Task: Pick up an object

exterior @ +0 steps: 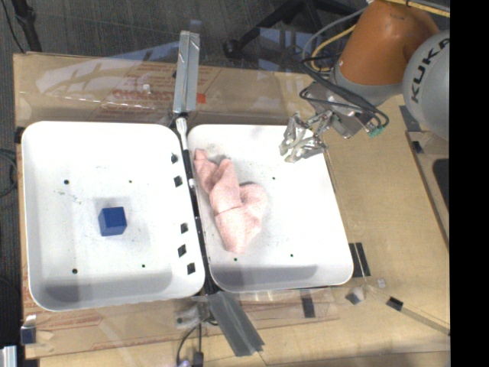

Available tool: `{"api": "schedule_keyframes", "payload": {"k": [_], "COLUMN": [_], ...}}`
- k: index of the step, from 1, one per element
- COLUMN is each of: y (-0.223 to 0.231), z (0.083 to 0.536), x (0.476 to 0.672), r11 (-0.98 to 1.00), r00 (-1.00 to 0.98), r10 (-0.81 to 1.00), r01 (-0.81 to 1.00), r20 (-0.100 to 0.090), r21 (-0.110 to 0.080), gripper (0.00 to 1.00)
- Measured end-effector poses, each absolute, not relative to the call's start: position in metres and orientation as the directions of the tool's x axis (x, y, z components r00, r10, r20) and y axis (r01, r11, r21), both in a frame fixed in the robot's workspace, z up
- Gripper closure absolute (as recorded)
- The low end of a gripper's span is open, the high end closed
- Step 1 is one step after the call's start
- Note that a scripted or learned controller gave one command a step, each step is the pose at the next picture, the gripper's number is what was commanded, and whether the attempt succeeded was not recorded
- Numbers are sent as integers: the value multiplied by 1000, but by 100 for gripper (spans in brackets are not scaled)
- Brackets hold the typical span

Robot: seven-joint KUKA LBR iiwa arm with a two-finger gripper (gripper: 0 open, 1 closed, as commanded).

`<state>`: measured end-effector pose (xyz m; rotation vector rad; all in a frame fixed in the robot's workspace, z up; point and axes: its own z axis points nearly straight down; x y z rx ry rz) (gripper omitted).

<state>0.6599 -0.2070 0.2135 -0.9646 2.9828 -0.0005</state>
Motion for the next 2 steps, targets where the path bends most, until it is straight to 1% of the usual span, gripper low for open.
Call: {"api": "schedule_keyframes", "payload": {"k": [1,2], "y": [-170,-163], "z": [147,183], "x": [657,658], "r11": [779,774], "r00": [-779,-774], "r10": [-627,-633], "r01": [-627,-633], "r20": [0,-1], "r21": [4,0], "gripper": [100,100]}}
